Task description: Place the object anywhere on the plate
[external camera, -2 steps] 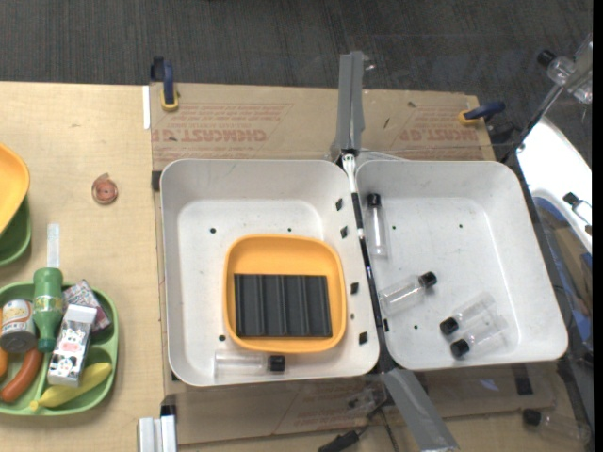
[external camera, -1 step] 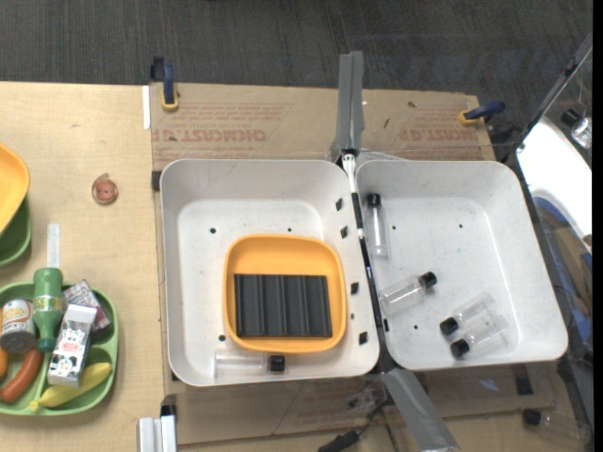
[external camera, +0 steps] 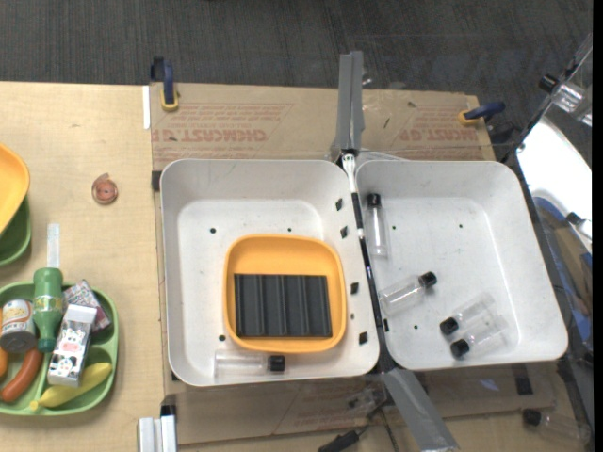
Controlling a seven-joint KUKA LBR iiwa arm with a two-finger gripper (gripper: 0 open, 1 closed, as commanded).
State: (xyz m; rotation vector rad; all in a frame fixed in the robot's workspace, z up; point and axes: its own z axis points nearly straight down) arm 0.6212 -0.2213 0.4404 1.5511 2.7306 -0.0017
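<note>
A yellow square plate lies in the left white bin. On the plate rests a dark grey ribbed rectangular block, flat and covering most of its middle. A clear vial with a black cap lies on the left bin's floor just below the plate's front edge. In the right bin, several more clear black-capped vials lie loose: one upright along the left wall, one at the centre left, and two close together at the front.
A green tray of toy food and a yellow bowl sit on the wooden table at the far left. A small pink disc lies nearby. Clamps hold the cardboard behind the bins.
</note>
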